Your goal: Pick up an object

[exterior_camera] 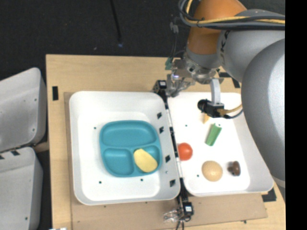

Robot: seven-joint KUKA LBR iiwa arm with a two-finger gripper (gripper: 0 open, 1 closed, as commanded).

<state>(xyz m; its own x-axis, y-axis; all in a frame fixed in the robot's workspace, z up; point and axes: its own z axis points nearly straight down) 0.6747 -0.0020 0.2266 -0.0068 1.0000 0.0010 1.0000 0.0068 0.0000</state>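
My gripper [175, 82] hangs below the orange-banded wrist, over the far end of the ridge between the two bins. In the right bin [249, 178] lie a red ball-like object [184, 151] against the left wall, a green cylinder [213, 134] in the middle, a beige egg-shaped object [212, 170] and a small brown object [233, 168] near the front. A yellow oval object [145, 160] rests in the lower right compartment of a blue divided plate [120, 137] in the left bin [81, 143]. All of these objects lie apart from the gripper.
A black fitting with a yellow cable [212, 108] hangs from the arm over the far part of the right bin. The bulky grey arm [268, 80] covers that bin's right side. A grey-white shape [19, 109] stands left of the bench.
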